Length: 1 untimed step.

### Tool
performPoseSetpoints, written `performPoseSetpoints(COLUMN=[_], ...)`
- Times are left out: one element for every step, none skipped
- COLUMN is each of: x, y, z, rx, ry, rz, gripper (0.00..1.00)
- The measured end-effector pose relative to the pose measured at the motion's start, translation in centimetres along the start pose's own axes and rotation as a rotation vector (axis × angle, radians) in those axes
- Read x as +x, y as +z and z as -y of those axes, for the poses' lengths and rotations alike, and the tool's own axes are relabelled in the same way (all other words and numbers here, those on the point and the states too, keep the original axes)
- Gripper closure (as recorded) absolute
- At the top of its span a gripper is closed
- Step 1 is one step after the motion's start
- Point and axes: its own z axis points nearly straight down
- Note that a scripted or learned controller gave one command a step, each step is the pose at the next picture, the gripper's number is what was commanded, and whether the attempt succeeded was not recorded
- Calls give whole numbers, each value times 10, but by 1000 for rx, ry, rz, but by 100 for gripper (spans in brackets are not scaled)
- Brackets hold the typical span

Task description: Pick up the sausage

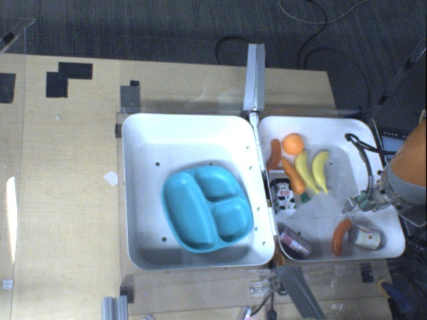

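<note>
The sausage [341,236], a short red-orange piece, lies near the front of the right bin [347,122], beside a small white cup [367,237] on its side. My gripper [363,203] hangs over the right part of that bin, just behind and to the right of the sausage and apart from it. Nothing shows in its grasp. The arm's orange band [412,160] sits at the view's right edge, with a black cable looping over the bin behind the gripper.
The right bin also holds two bananas [312,171], a carrot [292,175], an orange [292,143], a reddish-brown long piece [274,153], a small printed box [283,194] and a dark can [294,243]. A blue divided plate [207,207] lies in the left bin [143,179].
</note>
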Motion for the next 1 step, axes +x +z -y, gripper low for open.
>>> performPoseSetpoints(x=[27], y=[-47], z=[-4], rx=[11], ry=[-285], rz=[-5], gripper=[100])
